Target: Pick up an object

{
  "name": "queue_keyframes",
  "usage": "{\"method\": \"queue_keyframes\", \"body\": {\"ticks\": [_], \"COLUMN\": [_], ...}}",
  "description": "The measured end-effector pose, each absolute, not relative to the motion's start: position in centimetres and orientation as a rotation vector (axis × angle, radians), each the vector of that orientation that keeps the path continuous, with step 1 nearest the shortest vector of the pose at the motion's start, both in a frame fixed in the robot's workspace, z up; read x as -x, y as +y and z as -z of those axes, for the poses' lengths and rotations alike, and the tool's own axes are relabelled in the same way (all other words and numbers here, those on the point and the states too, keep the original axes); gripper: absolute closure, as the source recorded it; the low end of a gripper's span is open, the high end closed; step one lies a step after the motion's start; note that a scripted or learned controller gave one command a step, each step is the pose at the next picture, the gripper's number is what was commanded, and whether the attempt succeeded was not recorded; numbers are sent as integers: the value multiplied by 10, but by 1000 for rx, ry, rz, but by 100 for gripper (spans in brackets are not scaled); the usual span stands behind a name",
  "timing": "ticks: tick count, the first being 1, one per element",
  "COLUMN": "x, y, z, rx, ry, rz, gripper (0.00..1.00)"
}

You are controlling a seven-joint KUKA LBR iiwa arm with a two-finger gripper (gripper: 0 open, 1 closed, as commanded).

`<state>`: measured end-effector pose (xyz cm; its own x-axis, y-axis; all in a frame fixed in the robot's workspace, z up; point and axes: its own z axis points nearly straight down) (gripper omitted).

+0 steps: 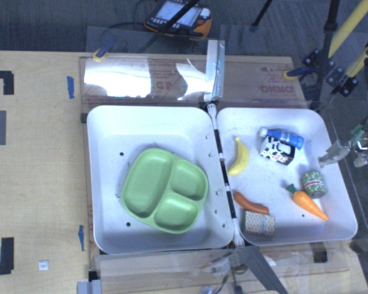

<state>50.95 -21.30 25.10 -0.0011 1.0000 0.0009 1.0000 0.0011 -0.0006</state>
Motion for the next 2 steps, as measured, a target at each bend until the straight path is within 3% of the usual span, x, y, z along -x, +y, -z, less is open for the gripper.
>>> {"method": "queue_keyframes", "body": {"ticks": [1,2], "x": [-541,-515], "y": [-220,-213], "z": [-145,-89], "rx": [2090,1814], "ry": [-2350,-2562], "rz": [2,24], "gripper": [0,0]}}
